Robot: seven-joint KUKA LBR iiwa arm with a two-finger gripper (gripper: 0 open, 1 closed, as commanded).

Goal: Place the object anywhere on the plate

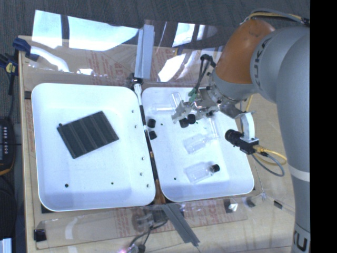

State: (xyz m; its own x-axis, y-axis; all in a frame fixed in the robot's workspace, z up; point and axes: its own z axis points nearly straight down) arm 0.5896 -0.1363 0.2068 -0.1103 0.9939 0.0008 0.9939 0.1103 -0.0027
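Arm (pixel 274 62) of mine reaches in from the right of the camera view and bends down over the far part of the right bin (pixel 239 179). The left bin (pixel 38 141) sits just beside it on the surface, their inner rims nearly touching.

The plate (pixel 87 134), dark and ribbed, lies flat near the middle of the left bin. Its long axis runs left to right and rises a little toward the right. It is well apart from my gripper (pixel 185 117), across the divide between the bins.

Two clear vials lie on their sides in the right bin, nearer the camera than my gripper. The near vial (pixel 197 173) lies almost left to right, its black cap (pixel 214 168) pointing right. The middle vial (pixel 194 143) sits between that one and my gripper, tilted with its right end farther from the camera.

I cannot tell whether my gripper is spread or pressed together, nor whether it has anything. I judge the object to be one of these vials, not yet on the plate; the carry would run leftward.
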